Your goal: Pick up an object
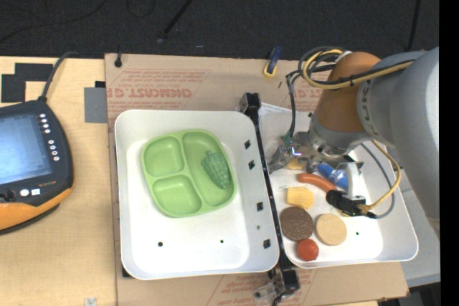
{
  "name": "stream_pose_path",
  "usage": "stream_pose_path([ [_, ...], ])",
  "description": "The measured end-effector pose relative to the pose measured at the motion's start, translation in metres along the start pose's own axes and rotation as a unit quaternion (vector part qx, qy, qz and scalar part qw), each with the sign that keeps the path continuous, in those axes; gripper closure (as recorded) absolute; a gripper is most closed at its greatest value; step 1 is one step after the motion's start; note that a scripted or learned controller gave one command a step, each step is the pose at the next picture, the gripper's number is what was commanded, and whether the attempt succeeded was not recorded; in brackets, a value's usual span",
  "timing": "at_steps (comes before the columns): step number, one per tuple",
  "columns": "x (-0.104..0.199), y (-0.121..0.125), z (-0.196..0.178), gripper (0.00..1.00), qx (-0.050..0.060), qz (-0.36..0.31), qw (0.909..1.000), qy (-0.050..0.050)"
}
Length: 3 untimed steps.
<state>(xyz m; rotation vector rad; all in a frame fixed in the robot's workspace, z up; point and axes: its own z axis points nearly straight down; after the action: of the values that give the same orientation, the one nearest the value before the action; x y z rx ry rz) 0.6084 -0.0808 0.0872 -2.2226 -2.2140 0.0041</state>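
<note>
Arm over the right bin, toy food below it.

Camera view: the grey arm [401, 93] with its orange band reaches in from the right edge, and its gripper [301, 149] hangs low over the upper left part of the right bin [391, 244]; whether the jaws are apart or together cannot be told. Just below it lie an orange sausage-like piece [317, 181], a yellow wedge [300, 196], a dark brown disc [296, 223], a tan disc [331, 229] and a red ball [308, 249], with a blue item [334, 173] partly hidden by cables. In the left bin [186, 251], at frame centre, a green divided tray [172, 175] holds a bumpy green piece [216, 168]. A tablet-like pendant [29, 161] sits at the left edge.
</note>
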Motion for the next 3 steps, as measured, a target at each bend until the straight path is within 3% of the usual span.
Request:
stream_pose_path([
  [1, -0.002, -0.001, -0.01, 1.0, 0.001, 0.004, 1.0, 0.0],
  [3, -0.01, -0.008, -0.125, 1.0, -0.004, -0.002, 1.0, -0.001],
])
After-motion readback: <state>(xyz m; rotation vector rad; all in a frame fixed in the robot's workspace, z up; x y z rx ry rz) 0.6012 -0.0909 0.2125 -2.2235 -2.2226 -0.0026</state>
